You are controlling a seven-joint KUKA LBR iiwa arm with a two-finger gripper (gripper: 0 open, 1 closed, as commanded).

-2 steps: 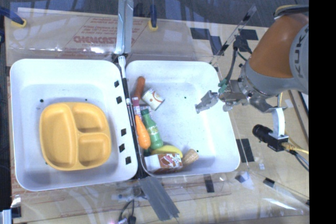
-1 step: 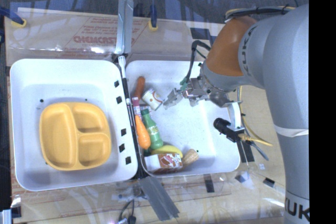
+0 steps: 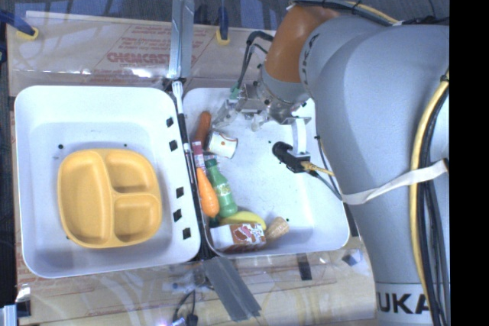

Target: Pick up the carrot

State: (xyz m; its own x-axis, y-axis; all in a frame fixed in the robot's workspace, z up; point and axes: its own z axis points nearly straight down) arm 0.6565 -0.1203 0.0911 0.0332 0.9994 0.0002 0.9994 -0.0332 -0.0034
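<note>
The carrot point(image 3: 207, 194) is a small orange piece lying along the left wall of the right bin point(image 3: 263, 187), pressed beside a green bottle point(image 3: 222, 192). My gripper point(image 3: 238, 108) hangs over the back of the same bin, up and to the right of the carrot and well apart from it. The gripper sits just above a small white cup point(image 3: 221, 143) and right of a reddish-brown sausage point(image 3: 203, 126). The bulky grey arm with its orange band point(image 3: 294, 42) hides the bin's right side.
A banana point(image 3: 245, 219), a brown-and-white packet point(image 3: 238, 235) and a tan cone-like piece point(image 3: 277, 227) crowd the right bin's front left corner. The left bin point(image 3: 38, 126) holds a yellow divided tray point(image 3: 111, 197). A metal divider point(image 3: 181, 42) runs between the bins.
</note>
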